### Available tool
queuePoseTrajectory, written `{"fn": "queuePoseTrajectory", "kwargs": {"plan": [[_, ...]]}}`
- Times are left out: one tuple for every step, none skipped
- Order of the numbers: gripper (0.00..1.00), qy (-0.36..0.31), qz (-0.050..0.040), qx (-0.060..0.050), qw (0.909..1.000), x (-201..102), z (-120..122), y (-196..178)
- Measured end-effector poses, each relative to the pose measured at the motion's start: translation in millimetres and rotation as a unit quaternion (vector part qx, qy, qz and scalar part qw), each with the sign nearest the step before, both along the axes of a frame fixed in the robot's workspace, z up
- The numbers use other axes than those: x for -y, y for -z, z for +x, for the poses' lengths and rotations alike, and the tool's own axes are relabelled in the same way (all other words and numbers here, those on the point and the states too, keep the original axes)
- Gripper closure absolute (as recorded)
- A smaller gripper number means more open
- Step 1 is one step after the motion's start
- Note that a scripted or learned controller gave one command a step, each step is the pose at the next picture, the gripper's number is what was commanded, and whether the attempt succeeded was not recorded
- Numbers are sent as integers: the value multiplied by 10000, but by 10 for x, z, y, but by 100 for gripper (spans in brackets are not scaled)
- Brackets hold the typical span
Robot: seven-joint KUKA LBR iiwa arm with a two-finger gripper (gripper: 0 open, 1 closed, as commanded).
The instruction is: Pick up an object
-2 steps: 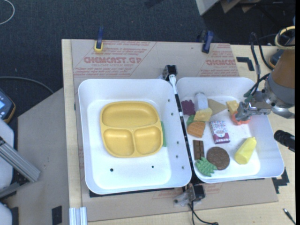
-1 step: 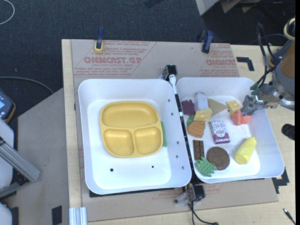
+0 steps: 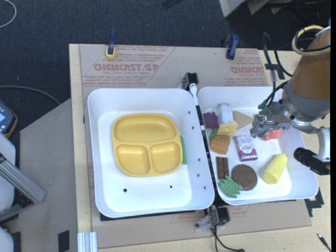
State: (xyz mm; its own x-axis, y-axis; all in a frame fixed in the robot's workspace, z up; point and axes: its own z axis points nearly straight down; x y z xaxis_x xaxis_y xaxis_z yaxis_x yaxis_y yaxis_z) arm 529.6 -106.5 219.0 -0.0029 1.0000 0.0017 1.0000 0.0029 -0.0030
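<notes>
My gripper (image 3: 264,126) is low over the upper right part of the right bin (image 3: 302,190). A small red-orange object (image 3: 273,135) lies right beside it, touching or partly under it. Just to the left lie a tan wedge (image 3: 242,118) and a red-and-white packet (image 3: 245,147). Further left are a yellow block (image 3: 228,128), an orange-brown piece (image 3: 220,144), a purple item (image 3: 211,120) and a white cylinder (image 3: 226,112). Toward the front lie a brown round patty (image 3: 244,176), a yellow bottle-shaped item (image 3: 275,168), a dark chocolate bar (image 3: 222,167) and a green leafy piece (image 3: 229,186).
The left bin (image 3: 102,193) holds a yellow divided plate (image 3: 147,143). A raised rim between the two bins runs along (image 3: 202,140). The grey arm with its orange band (image 3: 312,72) fills the space over the right bin's far right corner. A black fixture (image 3: 311,160) sits at the bin's right edge.
</notes>
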Motion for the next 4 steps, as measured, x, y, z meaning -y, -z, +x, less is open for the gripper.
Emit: {"fn": "queuePoseTrajectory", "kwargs": {"plan": [[100,-9,7,-9,10000,-525,-309,23],[100,3,1,-7,10000,-952,-539,1],[100,15,-7,17,10000,-940,-539,-29],[100,14,-11,22,10000,-910,-407,42]]}}
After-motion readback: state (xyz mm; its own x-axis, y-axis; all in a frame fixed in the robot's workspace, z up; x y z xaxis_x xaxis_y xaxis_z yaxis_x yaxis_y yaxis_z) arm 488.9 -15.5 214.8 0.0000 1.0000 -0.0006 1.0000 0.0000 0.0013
